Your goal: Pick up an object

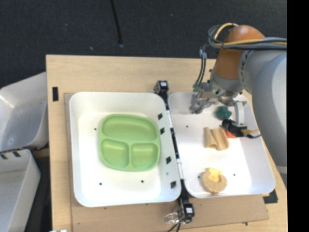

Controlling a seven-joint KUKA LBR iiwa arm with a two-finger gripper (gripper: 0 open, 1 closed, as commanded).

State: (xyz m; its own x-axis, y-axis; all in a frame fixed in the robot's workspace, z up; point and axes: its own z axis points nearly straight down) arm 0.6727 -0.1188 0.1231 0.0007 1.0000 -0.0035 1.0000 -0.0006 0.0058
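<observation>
Right of centre in the frame, on the floor of the right bin (251,163):

1. Tan ridged piece (216,138), lying flat at mid-height of the bin, apart from every wall.
2. Round tan piece (214,179) with a yellow patch on top, below item 1, near the bin's lower edge and well apart from the tan ridged piece.
3. Small dark green piece (222,112), above and a little right of item 1, close under the wrist. Whether it rests on the bin floor cannot be told.

Tool (197,106): low over the upper left corner of the right bin, left of the dark green piece and apart from it, with nothing seen in its grasp. Whether it is released or clenched cannot be told from this view.

Arm (236,52): grey with an orange band, entering from the upper right of the frame and bending down to the tool.

Left bin (84,178): white and shallow, touching the right bin along a shared middle edge. It holds one green plate (129,141) with three compartments, flat at its centre, with one long compartment above and two smaller ones below.

Worktop (111,74): pale wood, carrying both bins, with bare margins along the top and left.

Surround: dark floor (72,18) across the top of the frame; white tubs (19,115) at the left edge.
</observation>
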